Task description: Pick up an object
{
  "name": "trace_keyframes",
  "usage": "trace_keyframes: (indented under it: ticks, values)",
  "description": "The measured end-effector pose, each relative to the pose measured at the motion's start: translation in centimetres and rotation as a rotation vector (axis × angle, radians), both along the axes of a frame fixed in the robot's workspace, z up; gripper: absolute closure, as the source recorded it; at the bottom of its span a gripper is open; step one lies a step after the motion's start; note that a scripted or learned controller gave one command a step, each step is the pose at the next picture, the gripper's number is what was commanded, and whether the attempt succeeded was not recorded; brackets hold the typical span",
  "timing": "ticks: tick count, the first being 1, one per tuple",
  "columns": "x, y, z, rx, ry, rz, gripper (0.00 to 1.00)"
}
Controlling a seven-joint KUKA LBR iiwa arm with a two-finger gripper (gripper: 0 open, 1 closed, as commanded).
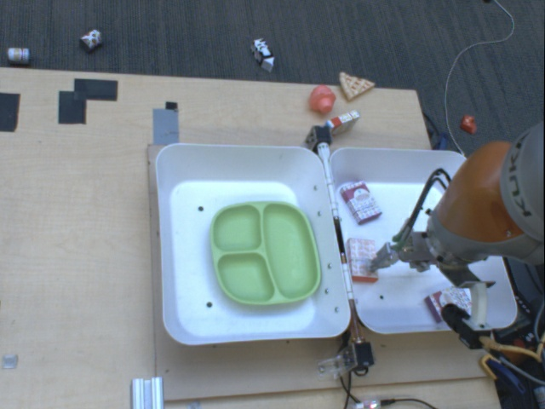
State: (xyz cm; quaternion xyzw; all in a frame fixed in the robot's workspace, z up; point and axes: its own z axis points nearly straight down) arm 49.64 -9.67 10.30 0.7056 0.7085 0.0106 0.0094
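The right bin [400, 313] holds three small red-and-white packets: one [360, 201] near its far left, one [361, 258] against its left wall, and one [449, 301] at the near right. My gripper [385, 257] is low in this bin, its tip right beside the middle packet on that packet's right side. The grey arm with its orange band [477, 207] covers the bin's right part. In the left bin [183, 228] lies a green divided plate [266, 252].
Beyond the bins, a red ball [322, 99], a pizza-slice toy [356, 84] and a small tube [345, 121] lie on the bench. A clamp [319, 135] joins the bins at the back, and another [353, 358] sits at the front. Cables run at the lower right.
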Motion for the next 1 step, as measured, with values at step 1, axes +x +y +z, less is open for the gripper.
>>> trace_keyframes:
  ticks: [1]
  values:
    - [0.17, 0.11, 1.07, 0.001, -0.004, 0.002, 1.0]
